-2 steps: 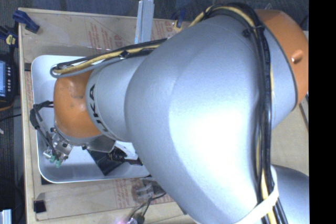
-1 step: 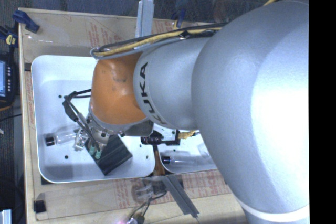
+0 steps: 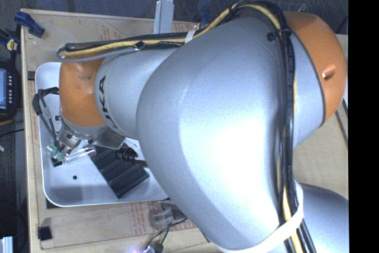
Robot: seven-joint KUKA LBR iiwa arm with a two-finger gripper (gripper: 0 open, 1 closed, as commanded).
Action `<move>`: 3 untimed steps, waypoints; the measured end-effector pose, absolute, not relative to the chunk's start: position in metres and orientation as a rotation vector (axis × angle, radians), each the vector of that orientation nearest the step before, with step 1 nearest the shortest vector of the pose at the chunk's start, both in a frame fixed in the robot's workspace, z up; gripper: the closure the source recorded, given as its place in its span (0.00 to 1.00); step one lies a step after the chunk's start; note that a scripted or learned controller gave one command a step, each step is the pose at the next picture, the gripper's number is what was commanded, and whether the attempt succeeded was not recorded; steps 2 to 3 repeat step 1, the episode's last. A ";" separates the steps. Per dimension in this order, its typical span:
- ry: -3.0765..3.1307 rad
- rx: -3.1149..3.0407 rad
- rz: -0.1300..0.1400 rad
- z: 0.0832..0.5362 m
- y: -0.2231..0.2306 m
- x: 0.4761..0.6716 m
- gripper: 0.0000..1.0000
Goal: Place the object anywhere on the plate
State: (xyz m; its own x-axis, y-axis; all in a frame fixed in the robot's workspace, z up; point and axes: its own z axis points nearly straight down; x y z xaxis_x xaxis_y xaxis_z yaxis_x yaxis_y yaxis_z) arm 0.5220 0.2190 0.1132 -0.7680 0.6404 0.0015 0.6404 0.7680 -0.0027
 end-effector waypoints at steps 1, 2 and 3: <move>-3.100 -0.490 0.003 0.142 0.134 0.476 1.00; -3.100 -0.490 0.003 0.142 0.134 0.476 1.00; -3.100 -0.490 0.003 0.142 0.134 0.476 1.00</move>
